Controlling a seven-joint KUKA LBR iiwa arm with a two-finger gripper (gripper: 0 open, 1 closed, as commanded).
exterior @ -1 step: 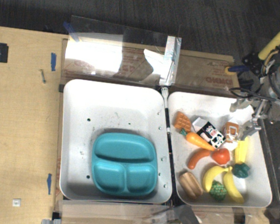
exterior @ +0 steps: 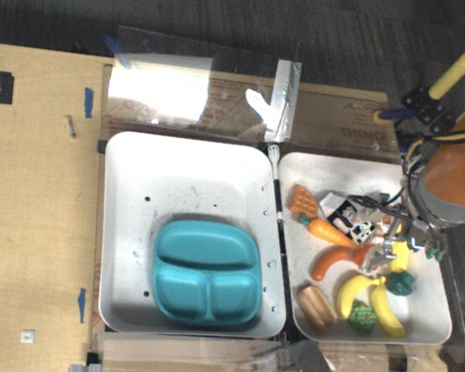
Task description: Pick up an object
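Note:
The right bin (exterior: 325,173) holds a heap of toy food. A waffle (exterior: 303,202), a carrot (exterior: 331,231) and an orange-red sausage (exterior: 332,262) lie on its left side. Two bananas (exterior: 351,291) (exterior: 389,311), a broccoli floret (exterior: 362,316) and a bread roll (exterior: 316,305) are near its front edge. A black-and-white carton (exterior: 347,214) rests toward the back. My gripper (exterior: 386,245) is low in this bin, over the middle of the pile, beside a yellow piece (exterior: 402,257) and a dark green piece (exterior: 402,282). The wrist hides what is directly under it.
The left bin (exterior: 184,172) holds a teal divided plate (exterior: 205,271) at its front. A metal divider (exterior: 282,104) and a clear sheet stand behind the bins. The arm's orange band (exterior: 459,172) hangs over the right bin's back right corner.

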